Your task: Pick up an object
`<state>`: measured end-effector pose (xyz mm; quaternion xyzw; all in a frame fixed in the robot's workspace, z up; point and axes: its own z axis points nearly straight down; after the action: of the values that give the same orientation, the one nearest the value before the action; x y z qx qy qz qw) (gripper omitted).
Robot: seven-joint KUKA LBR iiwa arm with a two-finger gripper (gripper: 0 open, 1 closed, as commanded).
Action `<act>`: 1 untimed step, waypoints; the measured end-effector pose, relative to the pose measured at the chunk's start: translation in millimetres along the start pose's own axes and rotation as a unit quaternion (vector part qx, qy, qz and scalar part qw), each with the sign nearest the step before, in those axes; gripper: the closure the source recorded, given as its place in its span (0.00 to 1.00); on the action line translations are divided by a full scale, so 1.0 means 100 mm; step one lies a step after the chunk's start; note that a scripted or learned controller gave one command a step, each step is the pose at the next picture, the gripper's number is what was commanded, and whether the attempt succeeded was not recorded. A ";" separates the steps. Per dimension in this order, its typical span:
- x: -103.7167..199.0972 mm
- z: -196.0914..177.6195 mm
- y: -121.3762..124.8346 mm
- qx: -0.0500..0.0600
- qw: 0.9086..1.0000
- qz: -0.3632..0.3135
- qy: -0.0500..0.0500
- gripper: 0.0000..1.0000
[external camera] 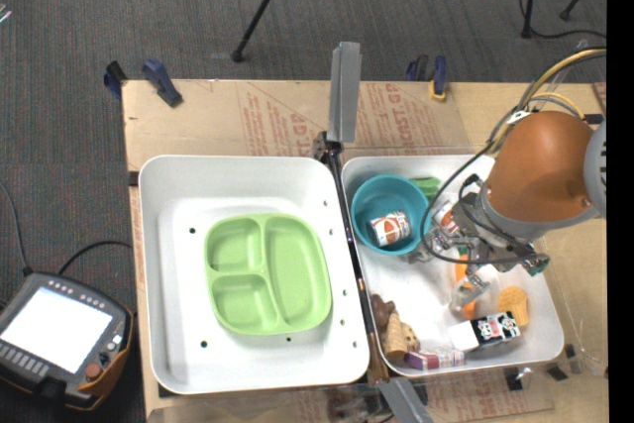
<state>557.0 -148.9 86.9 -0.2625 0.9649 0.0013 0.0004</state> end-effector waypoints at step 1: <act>-0.02 -0.10 0.01 -0.001 1.000 0.000 -0.001 1.00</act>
<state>557.9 -147.4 96.6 -0.2622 0.9650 0.0022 0.0012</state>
